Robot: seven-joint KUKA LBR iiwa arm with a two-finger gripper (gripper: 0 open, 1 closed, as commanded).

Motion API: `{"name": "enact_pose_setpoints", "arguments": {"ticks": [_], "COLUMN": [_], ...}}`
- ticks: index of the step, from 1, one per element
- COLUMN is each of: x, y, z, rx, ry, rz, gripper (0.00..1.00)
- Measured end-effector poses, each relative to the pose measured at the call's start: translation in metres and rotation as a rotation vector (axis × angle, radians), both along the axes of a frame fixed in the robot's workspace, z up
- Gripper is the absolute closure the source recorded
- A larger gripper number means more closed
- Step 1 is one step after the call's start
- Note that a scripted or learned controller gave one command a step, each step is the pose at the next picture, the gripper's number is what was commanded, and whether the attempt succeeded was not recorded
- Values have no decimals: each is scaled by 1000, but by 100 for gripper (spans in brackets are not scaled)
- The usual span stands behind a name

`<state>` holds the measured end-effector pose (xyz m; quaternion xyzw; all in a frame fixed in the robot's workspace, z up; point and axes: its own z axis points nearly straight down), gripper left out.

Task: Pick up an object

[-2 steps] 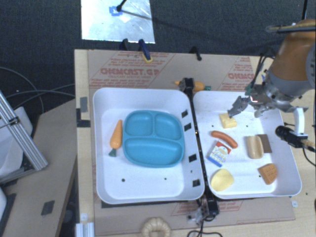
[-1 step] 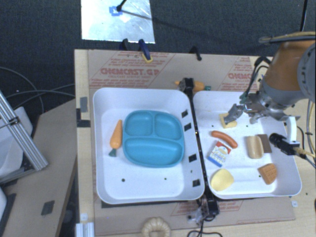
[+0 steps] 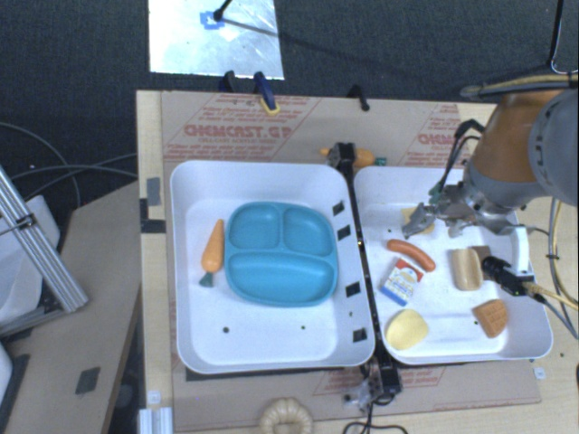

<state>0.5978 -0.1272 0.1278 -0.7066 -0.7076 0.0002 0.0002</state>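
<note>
Because the grey arm's two-finger gripper [image 3: 418, 221] hangs over the upper part of the right-hand shallow white bin [image 3: 534, 337], the nearest candidate is the small red sausage-shaped toy [image 3: 412, 254], which lies just below and slightly left of the fingers, apart from them. Its long axis runs on a slant, from upper left down to lower right, so I judge the fingers would need to straddle it across that line. Whether the fingers are spread or pressed together I cannot tell; nothing shows between them. Beyond the sausage lie a small white and blue carton [image 3: 401, 282], a yellow rounded piece [image 3: 406, 329] and a tan bread-like slice [image 3: 467, 268].
</note>
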Motion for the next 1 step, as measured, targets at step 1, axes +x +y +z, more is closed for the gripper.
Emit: {"name": "enact_pose_setpoints", "arguments": {"ticks": [1], "x": [6], "y": [0], "z": [-39], "rx": [-1], "ry": [-18], "rz": [-2], "gripper": [0]}}
